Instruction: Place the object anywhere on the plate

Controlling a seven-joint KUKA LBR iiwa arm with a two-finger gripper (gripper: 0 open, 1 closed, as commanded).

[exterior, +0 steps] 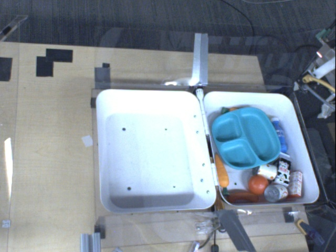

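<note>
Blue plate (245, 136) sits in the right bin (300, 121), w/ clutter packed just in front. A carrot (222, 173) lies lengthwise along the bin's left wall; a red ball (257, 184) & can (272, 193) sit beside each other. Whichever is picked likely moves away from the front rim, onto the plate.

Bright, even overhead light, soft focus, glare on left bin (105, 156).

Two white bins sit side by side on the wooden worktop (47, 156). The right bin (302, 135) holds a blue divided plate (245, 137). Beside the plate lies an orange carrot (222, 173), and near the front wall a red tomato (258, 184) and small cans (273, 193).
</note>
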